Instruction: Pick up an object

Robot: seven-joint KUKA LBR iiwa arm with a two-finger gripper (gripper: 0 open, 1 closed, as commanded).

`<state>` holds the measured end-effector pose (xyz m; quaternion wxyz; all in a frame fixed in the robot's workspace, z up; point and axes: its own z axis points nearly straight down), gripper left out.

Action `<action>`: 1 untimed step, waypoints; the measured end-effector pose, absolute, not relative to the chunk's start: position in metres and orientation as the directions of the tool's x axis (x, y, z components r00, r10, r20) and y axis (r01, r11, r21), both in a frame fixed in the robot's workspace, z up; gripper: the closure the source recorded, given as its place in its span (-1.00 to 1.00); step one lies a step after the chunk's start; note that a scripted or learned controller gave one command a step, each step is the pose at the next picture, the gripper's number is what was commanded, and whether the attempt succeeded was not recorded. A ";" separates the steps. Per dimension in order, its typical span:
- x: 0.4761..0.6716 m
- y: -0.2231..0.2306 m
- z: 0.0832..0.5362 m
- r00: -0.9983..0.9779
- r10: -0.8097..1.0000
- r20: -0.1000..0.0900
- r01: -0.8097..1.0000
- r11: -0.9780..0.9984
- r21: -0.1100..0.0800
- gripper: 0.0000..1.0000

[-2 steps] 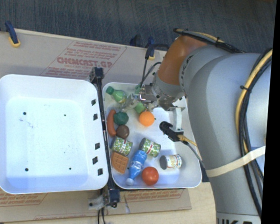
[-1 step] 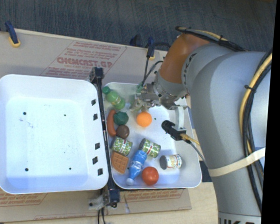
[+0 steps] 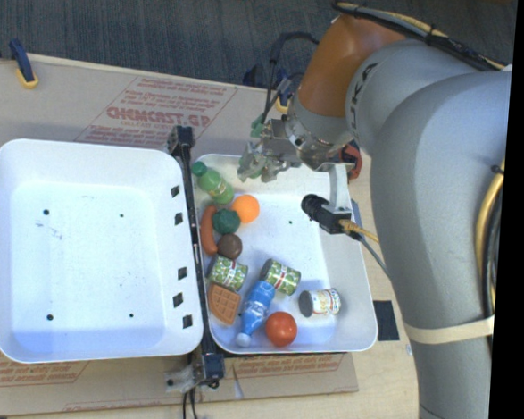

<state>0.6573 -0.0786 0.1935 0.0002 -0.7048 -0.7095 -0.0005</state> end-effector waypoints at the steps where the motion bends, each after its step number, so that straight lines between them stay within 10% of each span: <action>1: 0.657 -0.061 0.248 -0.007 1.000 0.000 1.000 0.007 0.000 1.00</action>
